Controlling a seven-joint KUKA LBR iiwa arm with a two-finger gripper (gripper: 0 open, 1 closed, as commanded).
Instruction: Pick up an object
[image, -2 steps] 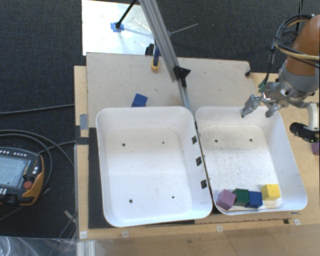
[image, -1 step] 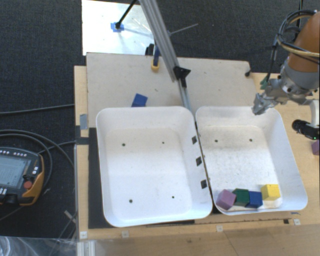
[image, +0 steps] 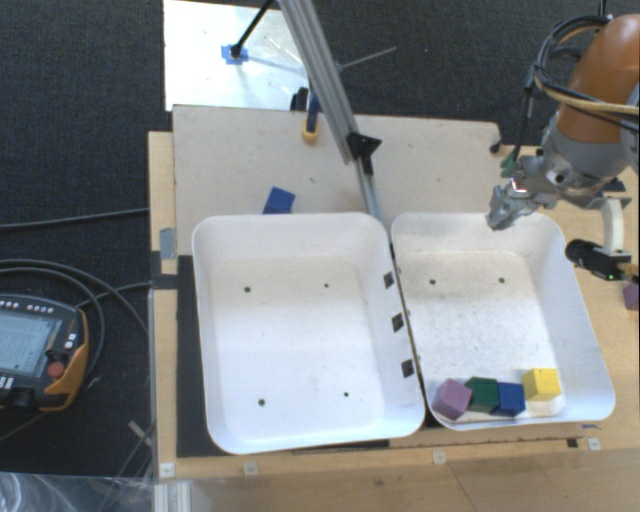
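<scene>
We look down on a pale wooden bench (image: 330, 160) standing on dark carpet, with a lighter board laid across its upper part and two shallow white bins side by side on its lower half. The left bin (image: 215, 250) takes the centre-left of the frame, and we see a few small dark spots on its floor. The right bin (image: 590, 340) sits touching it along a shared edge marked by small dark clips, and its floor looks speckled. In the lower right corner of that bin a row of small blocks lies close together against the near wall: a purple block (image: 452, 397), a green block (image: 484, 391), a blue block (image: 510, 399) and a yellow block (image: 541, 383). The arm (image: 597, 90) comes in at the upper right of the frame, and its gripper (image: 501, 214) hangs over the far rim of the right bin, well apart from the blocks; we cannot tell how its claw stands, and nothing shows between its tips. A loose blue piece (image: 279, 201) rests on the board just above the left bin. A metal pole (image: 325, 85) slants down from the top centre. At the left edge a handheld control pendant (image: 35, 350) lies on the carpet with its cables.
</scene>
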